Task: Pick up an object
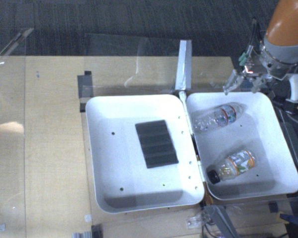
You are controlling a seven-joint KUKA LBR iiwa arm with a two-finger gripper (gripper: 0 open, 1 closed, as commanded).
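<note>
Camera view looks down on two clear plastic bottles, both lying on their sides in the right bin (285,148). One bottle (218,117) sits toward the far side of that bin, see-through, with a bluish label band. And the second bottle (232,165) lies nearer, with a dark cap pointing left and an orange-and-green label, close to the bin's left wall. The two are apart, not touching.

Up at the far right corner hangs the gripper (244,81), above the far rim of the right bin, and nothing is caught in it. Its metal fingers look splayed apart, though they are small and partly blurred. Above it comes the grey wrist and the orange band (285,17) of the arm.

Over to the left bin (103,158), one thing in there: a flat black ribbed rectangle (157,143), lying about in the middle, tilted a touch. Two white bins in all, side by side and touching, on a light wooden bench (41,146).
</note>
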